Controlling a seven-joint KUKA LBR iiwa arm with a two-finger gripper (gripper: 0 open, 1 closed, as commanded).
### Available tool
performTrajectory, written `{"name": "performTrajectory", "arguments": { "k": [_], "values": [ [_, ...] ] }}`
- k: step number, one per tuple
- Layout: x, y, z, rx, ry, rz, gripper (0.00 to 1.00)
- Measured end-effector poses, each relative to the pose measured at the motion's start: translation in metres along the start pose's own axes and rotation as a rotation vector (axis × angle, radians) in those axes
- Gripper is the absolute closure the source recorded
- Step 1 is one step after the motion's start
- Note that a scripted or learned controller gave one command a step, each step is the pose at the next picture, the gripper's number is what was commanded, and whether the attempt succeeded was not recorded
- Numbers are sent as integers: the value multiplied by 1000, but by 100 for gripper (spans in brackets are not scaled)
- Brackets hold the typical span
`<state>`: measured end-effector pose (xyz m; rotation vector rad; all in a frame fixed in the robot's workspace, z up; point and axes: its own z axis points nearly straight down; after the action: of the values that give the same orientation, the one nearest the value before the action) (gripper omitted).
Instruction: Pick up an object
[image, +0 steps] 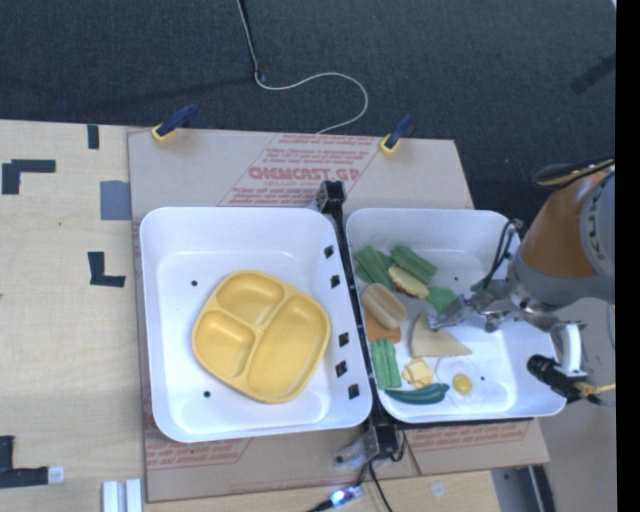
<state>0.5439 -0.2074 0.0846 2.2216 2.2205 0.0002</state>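
Note:
The right bin (487, 226) holds several toy foods. Among them are green pieces (375, 265), a tan bun (383, 305), a cream wedge (443, 345), a dark green pepper (418, 395) and a small yellow piece (461, 383). My gripper (445, 316) reaches in from the right. It is low over the middle of this bin, just above the top edge of the cream wedge and beside a green piece (440, 297). I see nothing lifted off the bin floor.
The left bin (160, 300) holds a yellow divided plate (262, 335). A black divider (345, 300) runs between the bins. The arm's orange band (560, 235) hangs over the right bin's right wall. A cable (300, 85) lies behind the bins.

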Motion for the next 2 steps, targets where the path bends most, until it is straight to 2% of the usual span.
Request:
{"name": "performTrajectory", "arguments": {
  "k": [1,2],
  "values": [
    [1,2,-14,-8,-2,-2,100],
    [-3,1,-57,-1,-1,-1,100]
  ]
}}
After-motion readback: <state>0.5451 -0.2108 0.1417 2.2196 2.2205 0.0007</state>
